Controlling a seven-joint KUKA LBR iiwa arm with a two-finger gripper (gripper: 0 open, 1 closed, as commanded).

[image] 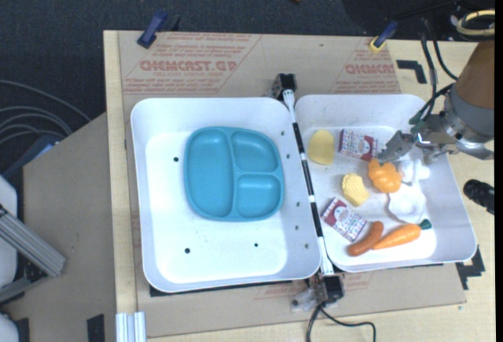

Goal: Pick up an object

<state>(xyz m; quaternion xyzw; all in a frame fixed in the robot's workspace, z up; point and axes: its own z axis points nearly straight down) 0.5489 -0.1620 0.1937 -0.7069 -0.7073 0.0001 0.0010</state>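
Claw fingers appear spread just above the orange toy pepper in the right bin. A slip could be caused by its rounded skin.

A single fixed camera looks down at a slant from above the desk, far enough off to take in both white bins: the left bin fills the frame's centre-left, the right bin the centre-right. Dark floor crosses the top, and the arm enters from the right edge.
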